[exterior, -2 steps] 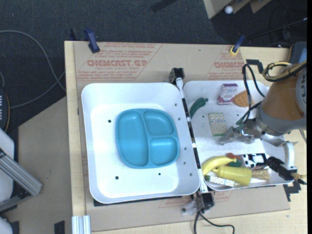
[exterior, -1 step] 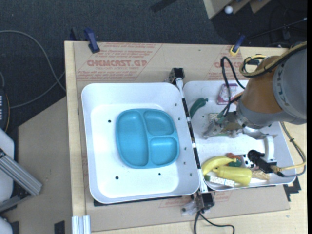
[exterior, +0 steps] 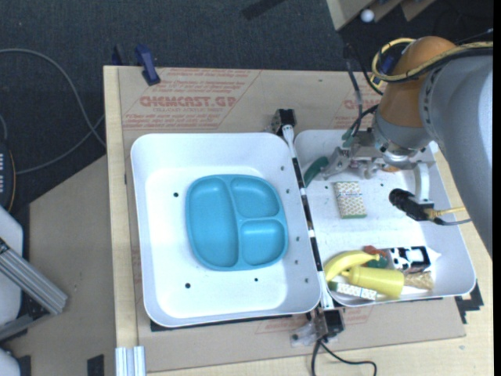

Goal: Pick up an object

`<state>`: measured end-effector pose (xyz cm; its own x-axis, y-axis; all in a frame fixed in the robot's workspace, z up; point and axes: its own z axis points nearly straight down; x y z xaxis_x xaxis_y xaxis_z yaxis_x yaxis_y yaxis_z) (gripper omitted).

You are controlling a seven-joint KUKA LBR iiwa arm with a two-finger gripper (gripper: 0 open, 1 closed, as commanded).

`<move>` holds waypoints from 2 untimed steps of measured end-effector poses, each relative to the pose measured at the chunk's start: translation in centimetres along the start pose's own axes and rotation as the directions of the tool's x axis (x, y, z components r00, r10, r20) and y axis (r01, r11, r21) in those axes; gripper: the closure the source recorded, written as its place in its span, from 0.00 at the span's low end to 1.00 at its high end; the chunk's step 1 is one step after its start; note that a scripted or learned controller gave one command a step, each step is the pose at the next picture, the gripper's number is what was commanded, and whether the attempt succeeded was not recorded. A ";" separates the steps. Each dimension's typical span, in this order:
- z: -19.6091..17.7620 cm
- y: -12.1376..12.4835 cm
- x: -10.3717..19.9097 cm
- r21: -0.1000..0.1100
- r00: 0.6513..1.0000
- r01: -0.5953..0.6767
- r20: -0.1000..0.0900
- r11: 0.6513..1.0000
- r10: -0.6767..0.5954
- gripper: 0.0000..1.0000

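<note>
From my remote seat I saw the gripper hanging low over the far end of the right bin, its metal parts crowded together under the orange band, and I could not tell whether it was released or clenched; nothing visibly sat in it. Just near of it lay a small patterned sponge-like pad, apart from the tool, and a green object lay close on its left against the bin wall. The other candidates sat heaped at the near end: a yellow banana, a yellow bottle and a black-and-white packet, all touching or overlapping. My worry was that a descent there would close on air between the pad and the green piece, or clip the bin's dividing rim. The flat pad also looked liable to slide. In the heap, neighbours could be dragged along. The left bin held a blue divided plate, broad and low, which I judged hard to pinch.
</note>
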<state>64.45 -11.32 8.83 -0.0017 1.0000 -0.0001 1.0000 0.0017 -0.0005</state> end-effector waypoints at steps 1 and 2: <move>0.4 -7.7 0.2 0.001 1.000 -0.002 0.000 1.000 0.002 0.00; -0.6 -7.6 0.2 -0.001 1.000 -0.003 0.000 1.000 0.003 1.00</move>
<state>56.82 -11.14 9.41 0.0010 1.0000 0.0001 1.0000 -0.0010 0.0005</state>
